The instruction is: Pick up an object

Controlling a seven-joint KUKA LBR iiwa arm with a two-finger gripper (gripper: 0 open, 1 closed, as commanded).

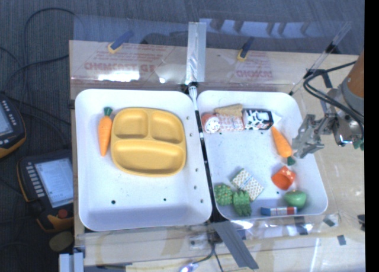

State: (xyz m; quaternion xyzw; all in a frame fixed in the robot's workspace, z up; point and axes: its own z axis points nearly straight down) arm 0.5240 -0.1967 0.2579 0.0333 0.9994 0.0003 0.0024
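- Nearest, along the front wall of the right bin (314,205), lie a marker-like stick (278,210), a green rounded piece (295,198), two knobbly green toys (232,198) and a small patterned packet (247,184).
- Just behind these sits a red-orange piece (284,177), apart from the green one in front of it.
- Next comes the orange carrot (280,141), lying on a slant near the right wall; I judge it the likeliest target, since the gripper (303,141) hangs just beside its lower end.
- The jaws look somewhat parted, with nothing between them; the blur at the tips leaves the exact width unclear.
- To do this step well, the jaws should be centred over the carrot's thick middle and turned across its length, not along it, then lowered straight.
- The bin wall is close on the right, so the outer finger needs room there; a descent too near the wall may catch the rim.
- Farther back, a row of packets (237,120) and a black-and-white carton (258,119) rest against the rear wall, well apart from the gripper.
- In the left bin (89,205) lie a yellow divided tray (148,140) and a second carrot (105,132) just beside it.
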